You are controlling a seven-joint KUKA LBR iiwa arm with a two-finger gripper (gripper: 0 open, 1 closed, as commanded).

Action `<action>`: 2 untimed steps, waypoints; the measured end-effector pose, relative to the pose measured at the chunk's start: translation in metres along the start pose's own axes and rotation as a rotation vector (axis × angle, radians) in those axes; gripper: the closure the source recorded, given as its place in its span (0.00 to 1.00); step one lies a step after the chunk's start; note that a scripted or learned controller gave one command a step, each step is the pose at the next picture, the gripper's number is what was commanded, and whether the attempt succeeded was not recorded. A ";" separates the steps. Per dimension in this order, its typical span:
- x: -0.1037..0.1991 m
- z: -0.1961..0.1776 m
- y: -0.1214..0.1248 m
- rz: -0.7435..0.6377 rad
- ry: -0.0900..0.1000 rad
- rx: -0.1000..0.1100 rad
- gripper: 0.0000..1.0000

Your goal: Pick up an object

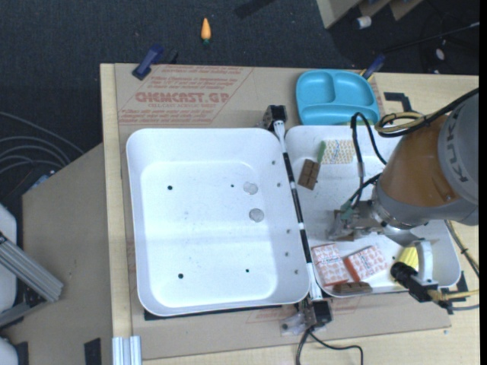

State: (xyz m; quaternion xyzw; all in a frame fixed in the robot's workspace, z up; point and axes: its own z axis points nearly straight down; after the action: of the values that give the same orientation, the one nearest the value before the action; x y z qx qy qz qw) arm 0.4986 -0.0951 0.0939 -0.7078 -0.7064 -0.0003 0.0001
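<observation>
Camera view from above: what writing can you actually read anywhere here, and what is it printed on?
"CHEMCAST GP", in red, on the brown sheet behind the left bin; the smaller red lines around it are too blurred to read.
"KU", the start of a longer word, on the arm at the right edge.
The red and white packets in the right bin carry print too small to read.
The green-striped packet is likewise illegible.
</observation>
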 end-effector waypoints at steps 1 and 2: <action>0.064 -0.137 0.001 -0.003 0.001 -0.001 1.00; 0.141 -0.157 -0.013 -0.004 0.000 0.000 1.00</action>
State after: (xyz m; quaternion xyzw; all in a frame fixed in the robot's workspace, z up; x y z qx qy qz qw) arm 0.4860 0.0460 0.2510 -0.7065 -0.7077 -0.0004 0.0002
